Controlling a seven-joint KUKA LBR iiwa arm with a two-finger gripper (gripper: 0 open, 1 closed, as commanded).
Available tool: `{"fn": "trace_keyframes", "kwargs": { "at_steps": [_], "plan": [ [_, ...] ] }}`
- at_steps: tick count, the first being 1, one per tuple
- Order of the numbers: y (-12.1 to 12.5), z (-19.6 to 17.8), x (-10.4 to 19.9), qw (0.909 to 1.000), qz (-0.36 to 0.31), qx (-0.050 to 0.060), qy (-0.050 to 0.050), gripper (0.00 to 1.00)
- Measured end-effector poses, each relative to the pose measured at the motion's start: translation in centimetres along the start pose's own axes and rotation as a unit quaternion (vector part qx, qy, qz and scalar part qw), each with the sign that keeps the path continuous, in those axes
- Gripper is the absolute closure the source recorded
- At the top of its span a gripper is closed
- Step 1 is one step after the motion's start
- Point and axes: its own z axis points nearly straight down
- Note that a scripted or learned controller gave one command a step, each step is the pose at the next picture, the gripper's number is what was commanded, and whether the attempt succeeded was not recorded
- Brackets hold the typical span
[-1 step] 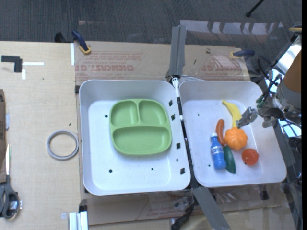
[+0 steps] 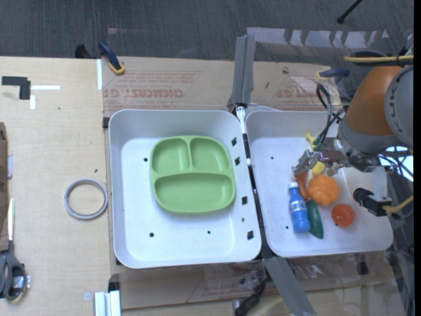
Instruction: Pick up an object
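The pale wooden surface (image 2: 52, 143) runs across the left, smooth and light-grained, with sheets of printed brown cardboard (image 2: 164, 84) laid flat under the bins. On top sit two shallow white plastic bins side by side, both with rounded corners and glossy walls. The left bin (image 2: 125, 196) holds a green plate (image 2: 193, 174), a matte, rounded-square plate split into three compartments, lying flat near the middle. The right bin (image 2: 276, 176) carries a small cluster of toys towards its right half.

The arm (image 2: 381, 104) comes in from the right, grey and bulky with a smooth orange band, cables looping around it. Its jaws (image 2: 309, 165) hang low over the cluster, right at the top of the pile; from here I cannot tell whether they are spread or pressed together, or whether anything sits between them.

In the cluster, a round orange fruit (image 2: 323, 191) with a dimpled skin lies just below the jaws. To its left a blue bottle (image 2: 298, 209) with a white cap lies on its side, a slim orange-red carrot-like piece (image 2: 302, 186) touching it. A dark green, long, tapered vegetable (image 2: 315, 221) lies just beside the bottle. A small glossy red tomato (image 2: 343, 214) sits a little apart to the right. A bit of yellow (image 2: 318, 169) peeks out by the jaws.

Out on the surface, a ring of clear tape (image 2: 85, 198) lies well left of the bins, and scissors (image 2: 12, 268) rest at the left edge.
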Motion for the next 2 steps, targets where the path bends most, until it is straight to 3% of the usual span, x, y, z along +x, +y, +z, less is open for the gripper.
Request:
{"fn": "trace_keyframes", "kwargs": {
  "at_steps": [1,2],
  "plan": [
    [0.08,-0.75,-0.16,1.0000,0.001,0.001,0.000,1.00],
    [0.01,-0.63,-0.11,1.0000,0.001,0.002,0.001,0.00]
  ]
}}
